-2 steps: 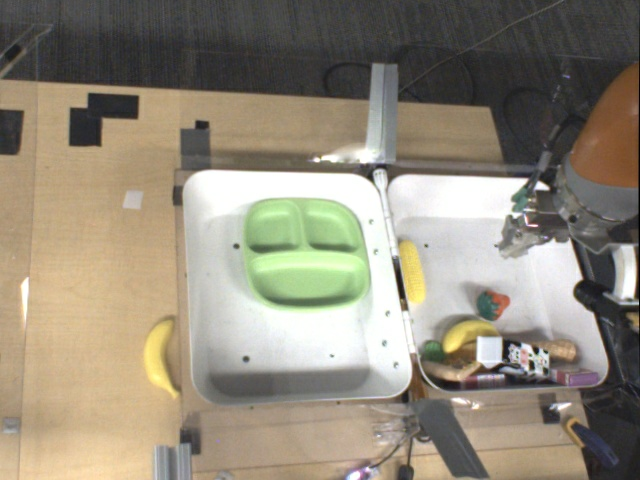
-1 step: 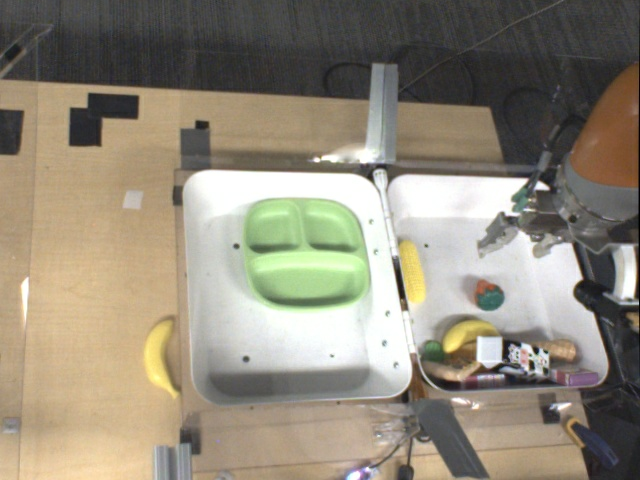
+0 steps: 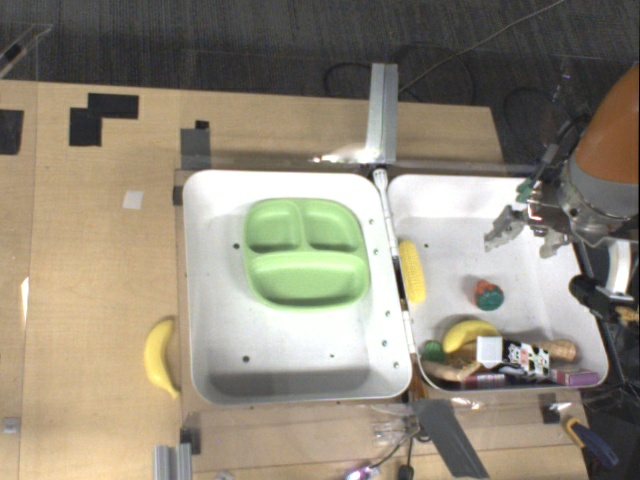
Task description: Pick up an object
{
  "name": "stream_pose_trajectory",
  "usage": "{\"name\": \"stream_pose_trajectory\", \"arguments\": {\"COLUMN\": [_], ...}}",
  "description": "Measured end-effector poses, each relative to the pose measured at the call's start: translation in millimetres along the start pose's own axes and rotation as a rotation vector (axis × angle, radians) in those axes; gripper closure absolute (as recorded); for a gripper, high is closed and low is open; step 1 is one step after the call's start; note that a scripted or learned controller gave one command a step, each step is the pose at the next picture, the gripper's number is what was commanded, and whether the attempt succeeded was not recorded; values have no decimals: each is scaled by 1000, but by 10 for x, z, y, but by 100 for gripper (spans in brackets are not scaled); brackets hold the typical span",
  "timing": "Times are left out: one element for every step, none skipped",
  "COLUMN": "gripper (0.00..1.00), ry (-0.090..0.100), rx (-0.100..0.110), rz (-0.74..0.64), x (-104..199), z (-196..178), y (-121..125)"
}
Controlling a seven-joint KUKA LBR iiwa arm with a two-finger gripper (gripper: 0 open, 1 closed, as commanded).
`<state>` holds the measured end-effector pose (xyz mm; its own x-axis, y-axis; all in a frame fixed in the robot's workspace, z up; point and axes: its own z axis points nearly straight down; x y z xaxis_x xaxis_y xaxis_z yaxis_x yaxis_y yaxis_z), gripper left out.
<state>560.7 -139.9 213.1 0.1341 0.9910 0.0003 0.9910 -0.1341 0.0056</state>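
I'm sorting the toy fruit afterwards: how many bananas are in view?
2. One banana lies on the bench, just left of the left bin. The other banana is in the right bin, among the pile near its front edge, which may hide more.

No text, number or brand can be read anywhere. The small black-and-white pack (image 3: 527, 356) in the lower right of the frame, in the right bin (image 3: 440, 213), carries some print, but it is too small and too blurred to read.
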Motion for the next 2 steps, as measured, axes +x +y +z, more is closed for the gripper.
{"name": "stream_pose_trajectory", "arguments": {"gripper": [0,0], "ry": [0,0], "rx": [-1,3], "rz": [-78,-97], "x": [161,-9], "z": [-630,401], "y": [-287,-3]}}
